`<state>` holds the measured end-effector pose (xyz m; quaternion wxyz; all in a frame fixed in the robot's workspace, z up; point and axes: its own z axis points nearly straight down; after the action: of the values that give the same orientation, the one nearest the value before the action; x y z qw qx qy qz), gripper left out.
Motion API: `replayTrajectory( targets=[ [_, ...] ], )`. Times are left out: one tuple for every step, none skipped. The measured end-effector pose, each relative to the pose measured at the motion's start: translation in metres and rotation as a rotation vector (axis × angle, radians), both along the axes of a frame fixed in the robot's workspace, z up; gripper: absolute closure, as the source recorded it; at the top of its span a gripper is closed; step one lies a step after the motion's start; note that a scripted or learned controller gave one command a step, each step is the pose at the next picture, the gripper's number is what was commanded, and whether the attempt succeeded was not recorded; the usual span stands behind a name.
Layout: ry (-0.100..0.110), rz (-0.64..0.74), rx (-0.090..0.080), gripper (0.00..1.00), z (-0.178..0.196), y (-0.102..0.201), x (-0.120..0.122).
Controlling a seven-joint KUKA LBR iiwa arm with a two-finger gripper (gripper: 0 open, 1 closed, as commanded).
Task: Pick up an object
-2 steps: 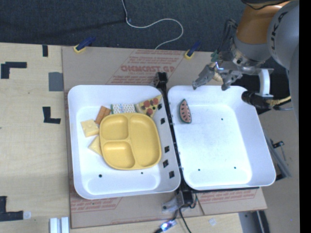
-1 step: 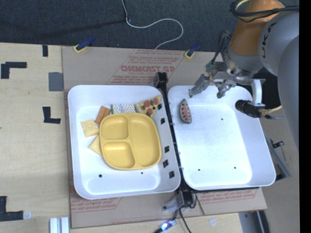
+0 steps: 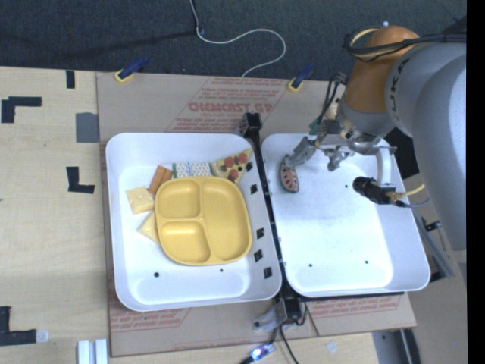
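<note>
White right bin (image 3: 394, 275) | gripper (image 3: 292, 174) near left rim | floor open

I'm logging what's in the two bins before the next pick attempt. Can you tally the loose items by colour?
Yellow: 2, a divided plate and a pale yellow square, both in the left bin
Orange-brown: 1, a small block above the plate
Multicoloured: 2, a patterned piece at the plate's top edge and a red seeded slice in the right bin
Total: 5, though the plate may hide more.
</note>
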<state>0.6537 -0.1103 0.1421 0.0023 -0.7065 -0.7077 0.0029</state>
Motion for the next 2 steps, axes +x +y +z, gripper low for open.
replayTrajectory(
  targets=[
    [-0.001, 0.001, 0.0, 0.0, -0.055, 0.001, -0.001],
    [-0.005, 0.002, 0.001, 1.0, -0.041, 0.002, 0.0]
  ],
)
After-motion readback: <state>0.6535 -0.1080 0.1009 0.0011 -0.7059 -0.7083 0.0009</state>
